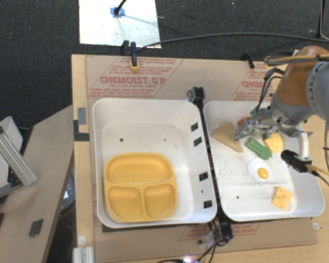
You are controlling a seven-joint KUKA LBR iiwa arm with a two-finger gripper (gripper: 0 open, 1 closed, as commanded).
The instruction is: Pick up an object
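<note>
My gripper [251, 126] hangs low over the right bin [296, 207], reaching in from the right under the grey and orange arm. Just left of it lies a tan wedge like a bread slice [227, 136]. Directly below the gripper sits a green piece [258, 148], with a yellow lemon-like piece [274, 143] beside it. A fried egg [260, 172] rests nearer the front, and a yellow cheese block [282, 198] sits in the front right part of the bin. Nothing shows between the fingers.
The left bin [115, 119] holds a yellow divided tray [141, 187]. A black divider with clips [204, 147] runs between the bins. Cables trail across the bench behind the arm, and a black part of the wrist [295, 161] juts over the right bin.
</note>
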